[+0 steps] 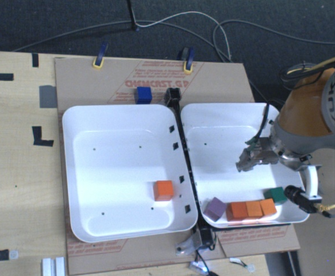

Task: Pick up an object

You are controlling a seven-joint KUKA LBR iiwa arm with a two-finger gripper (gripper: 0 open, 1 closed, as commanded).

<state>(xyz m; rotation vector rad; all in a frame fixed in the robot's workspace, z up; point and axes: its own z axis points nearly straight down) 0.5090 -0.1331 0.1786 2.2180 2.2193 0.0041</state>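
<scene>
- Objects for picking lie in both bins, and most of them sit in a row along the lower edge of the right bin (224,117), below and slightly right of the pincer.
- Cardboard sheet (150,76) lies under both bins, held at its upper edge by two clamps.
- Left bin (75,171) fills the centre-left of the frame; it touches the right bin along a dark divider strip.
- Arm (305,117) comes in from the right edge of the frame, its orange band showing above the grey wrist.
- Pincer (249,160) hangs over the middle-right of the right bin, above bare white floor; whether it is wide or narrow I cannot tell, and nothing visible is held in it.
- Orange blocks (251,210) form a short row touching each other at the lower right of the frame, well below the pincer.
- Purple block (215,208) lies just left of that row, near the bin's lower left corner.
- Orange cube (164,190) sits alone in the lower right part of the left bin, well apart from the pincer.
- Green block (276,195) rests just above the right end of the orange row.
- Blue cube (143,94) stands on the cardboard outside the bins, above the left bin's upper rim.
</scene>
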